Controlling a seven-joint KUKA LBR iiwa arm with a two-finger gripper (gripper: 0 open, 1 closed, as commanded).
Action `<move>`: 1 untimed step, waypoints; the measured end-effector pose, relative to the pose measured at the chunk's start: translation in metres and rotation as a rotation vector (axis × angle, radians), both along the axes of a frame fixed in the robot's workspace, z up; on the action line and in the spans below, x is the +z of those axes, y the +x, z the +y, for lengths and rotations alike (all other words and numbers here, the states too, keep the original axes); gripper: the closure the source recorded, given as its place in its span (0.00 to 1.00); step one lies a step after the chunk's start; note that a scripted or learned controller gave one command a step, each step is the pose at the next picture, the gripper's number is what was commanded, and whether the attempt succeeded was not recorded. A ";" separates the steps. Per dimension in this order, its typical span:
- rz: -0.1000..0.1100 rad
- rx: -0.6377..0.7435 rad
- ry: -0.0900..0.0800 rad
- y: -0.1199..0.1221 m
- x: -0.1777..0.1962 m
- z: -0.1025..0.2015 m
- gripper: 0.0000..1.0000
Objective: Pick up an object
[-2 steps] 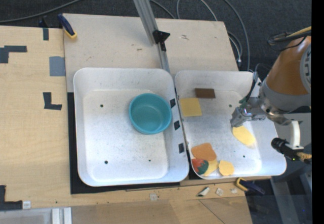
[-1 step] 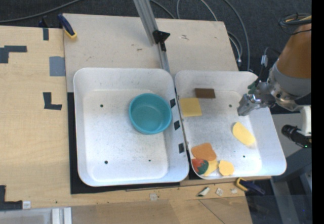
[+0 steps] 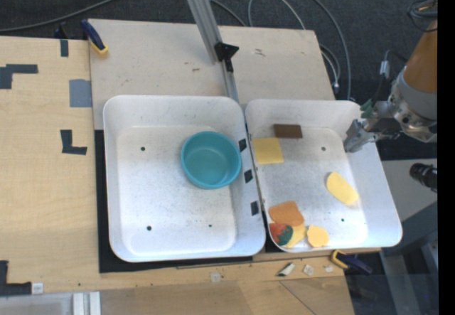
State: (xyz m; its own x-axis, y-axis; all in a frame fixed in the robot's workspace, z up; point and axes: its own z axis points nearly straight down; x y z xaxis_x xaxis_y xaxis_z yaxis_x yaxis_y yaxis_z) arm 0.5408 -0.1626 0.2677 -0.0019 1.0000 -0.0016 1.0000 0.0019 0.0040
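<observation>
Nearby, yellow oval foam-like piece (image 3: pixel 342 188) lying in right white bin (image 3: pixel 377 193), likely light, soft; taking across narrow width looking best. Claw (image 3: pixel 355 137) hovering over bin's right rim, state unclear.

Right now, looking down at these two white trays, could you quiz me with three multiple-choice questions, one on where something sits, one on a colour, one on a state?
1. Where is the bowl?
A. left bin
B. right bin
C. on the bench

2. What colour is the bowl?
A. red
B. teal blue
C. black

3. How does the bowl stand?
A. upside down
B. on its side
C. upright, mouth up

Answers:
1 A: it sits in the left bin.
2 B: its rim and inside are teal blue.
3 C: its open hollow faces the camera.

The end effector hangs over the right bin, at its far edge.
</observation>
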 end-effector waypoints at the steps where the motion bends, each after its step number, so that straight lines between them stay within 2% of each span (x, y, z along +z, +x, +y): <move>1: 0.006 0.004 0.003 0.002 -0.014 0.053 1.00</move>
State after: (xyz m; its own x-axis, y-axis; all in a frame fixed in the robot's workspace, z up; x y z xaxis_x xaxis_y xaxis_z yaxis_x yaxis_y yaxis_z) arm 0.5425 -0.1101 0.2537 -0.0062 1.0000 0.0011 1.0000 0.0062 -0.0018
